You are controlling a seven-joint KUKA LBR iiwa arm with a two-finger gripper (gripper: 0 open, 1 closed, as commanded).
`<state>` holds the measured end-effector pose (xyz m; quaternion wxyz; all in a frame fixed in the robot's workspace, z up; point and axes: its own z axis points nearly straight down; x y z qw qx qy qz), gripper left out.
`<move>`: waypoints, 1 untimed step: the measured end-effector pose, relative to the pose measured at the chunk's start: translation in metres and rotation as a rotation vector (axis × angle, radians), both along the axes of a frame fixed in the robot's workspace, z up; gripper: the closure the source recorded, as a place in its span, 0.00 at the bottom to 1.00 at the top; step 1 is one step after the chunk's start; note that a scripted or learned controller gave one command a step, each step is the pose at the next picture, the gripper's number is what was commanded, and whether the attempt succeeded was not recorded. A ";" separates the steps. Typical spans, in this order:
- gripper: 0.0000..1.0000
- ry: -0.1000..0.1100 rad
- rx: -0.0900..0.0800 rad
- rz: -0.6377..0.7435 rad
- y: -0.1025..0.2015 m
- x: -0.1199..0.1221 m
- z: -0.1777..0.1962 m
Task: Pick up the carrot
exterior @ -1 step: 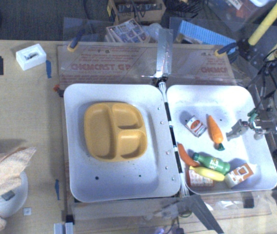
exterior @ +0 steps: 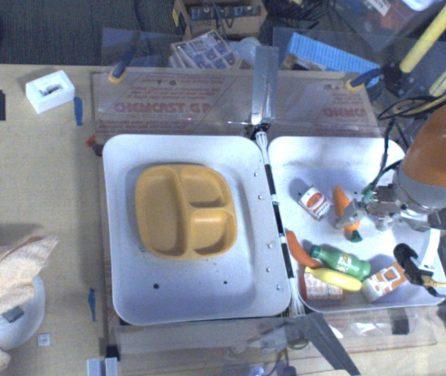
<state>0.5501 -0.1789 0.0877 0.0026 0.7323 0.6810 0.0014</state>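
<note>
The carrot [exterior: 342, 208] lies in the right bin [exterior: 340, 159], near its middle. It is short and orange, with a green tip toward the front. My gripper [exterior: 366, 204] reaches in from the right and sits right against the carrot's right side, low over the bin floor. The grey wrist and orange band [exterior: 440, 161] rise behind it. From this slant I cannot tell whether the carrot is between the gripper's jaws or just beside them.
Around the carrot are a small red-and-white can [exterior: 314, 202], an orange-red pepper [exterior: 294, 247], a green bottle [exterior: 342, 261], a banana [exterior: 333, 279], a red packet [exterior: 321, 291] and a small bottle [exterior: 384, 281]. The left bin [exterior: 128, 288] holds a yellow divided plate [exterior: 185, 210].
</note>
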 end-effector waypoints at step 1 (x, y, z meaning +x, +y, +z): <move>1.00 -0.004 0.001 -0.004 -0.002 0.001 0.011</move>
